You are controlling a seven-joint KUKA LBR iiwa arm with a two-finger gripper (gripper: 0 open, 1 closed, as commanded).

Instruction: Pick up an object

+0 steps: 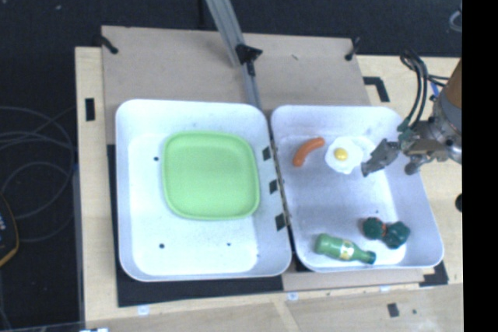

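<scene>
Near the right bin's (412,198) back edge, the hand (379,160), grip state indeterminable, hovers beside a fried-egg toy (343,155): probably light, flat, slippery; pinch its rim.

From my seat, the two shallow white plastic bins (140,245) look smooth with a soft sheen. The square pale-green plastic plate (210,175) reads matt. The small green plastic bottle (343,249) looks glossy. The beige tabletop (303,74) appears matt, like board.

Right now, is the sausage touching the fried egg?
Apart. The camera view shows bare white bin floor between the sausage and the fried egg.
</scene>
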